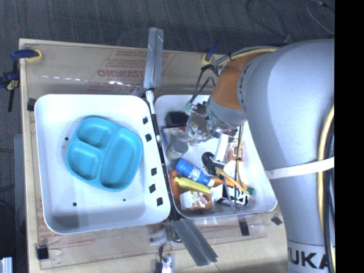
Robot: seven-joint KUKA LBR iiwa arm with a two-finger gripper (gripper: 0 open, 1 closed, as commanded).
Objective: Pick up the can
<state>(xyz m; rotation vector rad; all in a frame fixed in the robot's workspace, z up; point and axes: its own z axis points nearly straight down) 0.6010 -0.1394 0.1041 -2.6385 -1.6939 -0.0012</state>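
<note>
A single fixed camera looks down at a slant on the bench from above. It takes in both shallow white plastic bins (45,152) side by side, the left one near the middle of the frame, the right one partly covered by the big grey arm with its orange band (296,129), which enters from the right and looms close to the lens.

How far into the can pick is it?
Done: the arm has reached the right bin, gripper low over the clutter. In hand: nothing visibly gripped. Left: the can, apparently the grey cylinder beside the gripper, sits in the bin, not lifted.
</note>
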